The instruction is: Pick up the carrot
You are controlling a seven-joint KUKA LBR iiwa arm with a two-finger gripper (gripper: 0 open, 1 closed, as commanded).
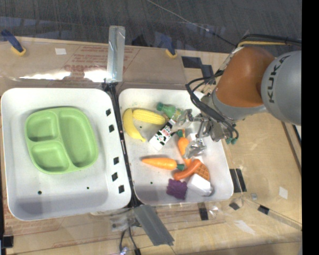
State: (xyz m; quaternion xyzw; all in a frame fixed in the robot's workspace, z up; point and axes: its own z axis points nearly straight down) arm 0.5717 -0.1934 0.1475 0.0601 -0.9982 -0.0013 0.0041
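**Gripper low in right bin, carrot lies just to its left**

Arm (255, 86) reaches in from the right, orange band above the wrist, w/ the gripper (194, 142) down inside the right bin (143, 193), near that bin's right-hand middle. Metal fingers are tangled visually w/ cables and toys around them, so whether they're apart or together can't be told; nothing is clearly seen betw. them.

Carrot (160, 163) lies flat on the bin floor, roughly centre of the right bin, long axis approx. left-right, green top end at its right. It sits below-left of the gripper, near but apart from it. A second, smaller orange piece (183, 144) stands just beside the gripper on its left; can't tell if they touch.

Other items in the same bin: banana (129, 124) and corn cob (148, 116) toward the upper left, a green item (167, 109) at the top, black-and-white carton (162, 135) betw. corn and gripper, purple grapes (176, 188) and a white block (199, 184) at the lower edge, an orange waffle-like piece (194, 170) just right of the carrot's top.

Left bin (21, 195) holds a green divided tray (61, 139), 3 compartments, well apart from the arm.
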